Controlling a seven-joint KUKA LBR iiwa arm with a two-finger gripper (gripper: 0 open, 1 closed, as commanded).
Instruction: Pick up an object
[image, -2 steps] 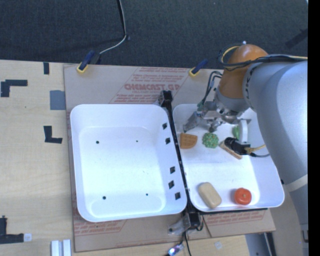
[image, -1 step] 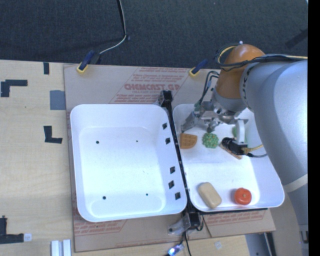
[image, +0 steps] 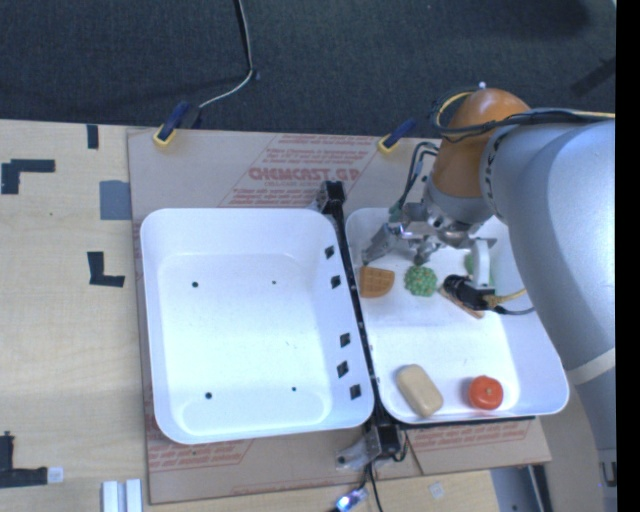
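Hovering over the right bin (image: 530, 345), the gripper (image: 418, 240) (finger state unclear) hangs above the green object (image: 421, 281).

Bins (image: 240, 330) — smooth glossy white plastic.

From my remote console: four objects lie in the right bin (image: 540, 375), the gripper (image: 412, 243) above its far end.
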